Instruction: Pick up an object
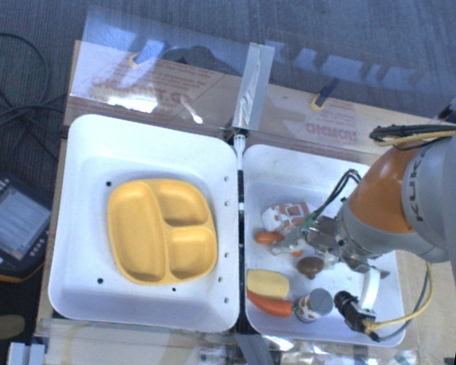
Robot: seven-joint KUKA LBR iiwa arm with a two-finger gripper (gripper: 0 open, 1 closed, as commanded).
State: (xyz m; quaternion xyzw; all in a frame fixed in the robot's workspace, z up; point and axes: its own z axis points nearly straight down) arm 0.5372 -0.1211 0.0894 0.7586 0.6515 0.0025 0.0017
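An orange carrot (270, 306) is noted nearest, in the right bin (391, 322); judged light, stiff, graspable mid-length; the claw (311, 245) hovers above the far clutter; its state cannot be told.

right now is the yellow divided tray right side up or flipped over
Right side up. The yellow tray lies flat in the left bin with its three hollow compartments and raised dividers facing the camera.
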